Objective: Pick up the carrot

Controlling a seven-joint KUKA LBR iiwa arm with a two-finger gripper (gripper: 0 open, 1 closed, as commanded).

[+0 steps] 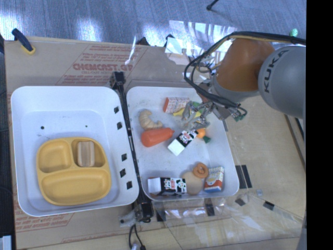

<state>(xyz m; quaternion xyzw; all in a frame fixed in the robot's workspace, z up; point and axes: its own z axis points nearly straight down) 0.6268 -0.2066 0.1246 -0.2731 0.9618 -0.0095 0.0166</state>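
The smooth orange plastic carrot (156,137) lies in the right white bin (229,163), left of centre. The pincer (196,117) hovers to its right; its opening I cannot tell. It should probably travel left, descend and close across the carrot's width.

I read "KUKA" in dark letters on the grey arm (283,82), just right of the gripper (200,116). Far to its left, red print on the brown cardboard (99,61) reads roughly "CHEMCAST"; the smaller lines under it are too blurred for me. The cartons' print near the gripper is too small to read.
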